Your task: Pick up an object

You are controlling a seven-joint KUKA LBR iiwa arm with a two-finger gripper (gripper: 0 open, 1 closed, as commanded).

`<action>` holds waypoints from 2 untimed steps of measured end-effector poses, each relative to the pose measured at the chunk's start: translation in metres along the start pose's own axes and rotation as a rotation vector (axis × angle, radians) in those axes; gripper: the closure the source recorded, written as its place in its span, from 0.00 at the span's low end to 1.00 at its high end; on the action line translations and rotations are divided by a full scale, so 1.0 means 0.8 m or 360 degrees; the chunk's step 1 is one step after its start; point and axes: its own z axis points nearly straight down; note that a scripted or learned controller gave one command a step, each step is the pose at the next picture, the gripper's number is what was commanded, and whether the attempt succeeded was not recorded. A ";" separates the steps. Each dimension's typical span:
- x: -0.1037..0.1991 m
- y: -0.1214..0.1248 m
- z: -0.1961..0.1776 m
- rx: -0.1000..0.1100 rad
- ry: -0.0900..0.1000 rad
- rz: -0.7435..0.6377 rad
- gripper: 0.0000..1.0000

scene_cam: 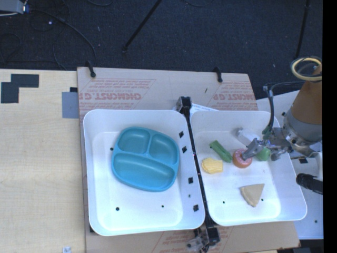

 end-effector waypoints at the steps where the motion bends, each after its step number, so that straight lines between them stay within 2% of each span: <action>1: 0.000 0.004 -0.008 -0.0019 -0.0004 -0.0004 0.00; 2: -0.010 0.008 0.065 -0.0012 -0.0003 -0.0003 0.00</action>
